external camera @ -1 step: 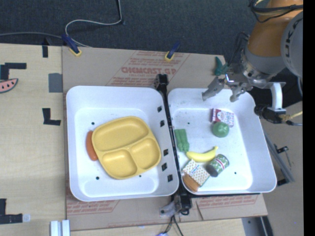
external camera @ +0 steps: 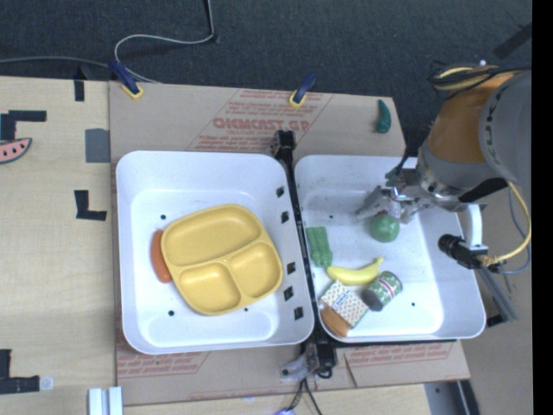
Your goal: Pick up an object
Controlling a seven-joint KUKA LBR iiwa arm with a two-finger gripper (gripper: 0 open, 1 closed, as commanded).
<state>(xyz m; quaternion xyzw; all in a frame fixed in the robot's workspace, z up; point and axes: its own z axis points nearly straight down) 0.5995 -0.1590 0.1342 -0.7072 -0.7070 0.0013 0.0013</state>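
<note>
Gripper (external camera: 390,204) sits in the right bin (external camera: 449,318), right of centre frame, fingers spread, just above the green ball (external camera: 384,227). I judge this the approach step; contact looks likely but unclear. Next I need descent and closure around the ball.

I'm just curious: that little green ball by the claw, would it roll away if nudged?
Probably. The green ball looks round and smooth, so it may roll across the white bin. The claw sits right above it; a slightly off pinch might squirt it sideways.
</note>
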